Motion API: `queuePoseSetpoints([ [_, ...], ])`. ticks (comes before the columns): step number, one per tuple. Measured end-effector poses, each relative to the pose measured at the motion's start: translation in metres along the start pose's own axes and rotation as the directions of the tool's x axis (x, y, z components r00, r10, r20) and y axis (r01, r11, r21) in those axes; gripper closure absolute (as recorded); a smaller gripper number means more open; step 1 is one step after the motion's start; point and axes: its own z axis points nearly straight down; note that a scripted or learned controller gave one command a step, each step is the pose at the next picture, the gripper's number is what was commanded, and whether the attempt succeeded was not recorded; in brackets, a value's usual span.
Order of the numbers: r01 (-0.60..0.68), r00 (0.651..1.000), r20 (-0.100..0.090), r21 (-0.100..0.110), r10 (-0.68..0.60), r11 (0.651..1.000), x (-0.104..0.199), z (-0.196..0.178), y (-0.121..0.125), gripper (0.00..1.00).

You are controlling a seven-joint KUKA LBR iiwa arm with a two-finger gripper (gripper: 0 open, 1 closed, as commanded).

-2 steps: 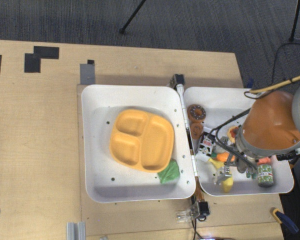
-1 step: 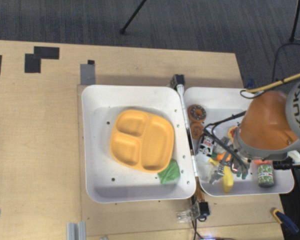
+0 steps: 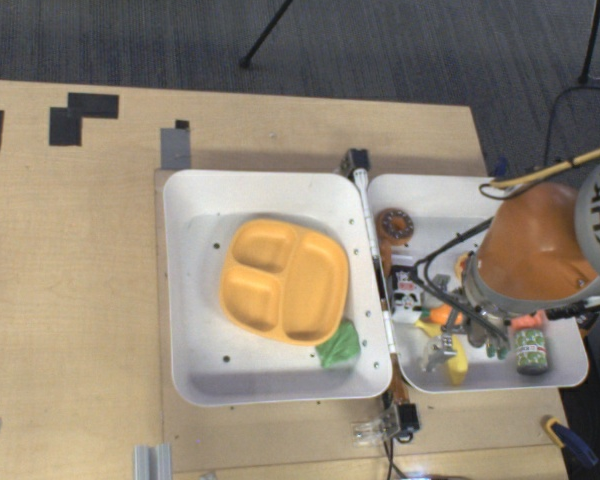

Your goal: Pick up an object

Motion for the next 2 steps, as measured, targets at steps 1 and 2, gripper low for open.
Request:
queuePoseSetpoints([
  [1,-0.131,0.991,-0.006,0.001,0.131,0.991,0.0016,0.0003,0.0006,0.0],
  [2,-0.015,1.0,-0.002,0.0,0.015,1.0,0.0005,0.0002,0.0005,0.0],
])
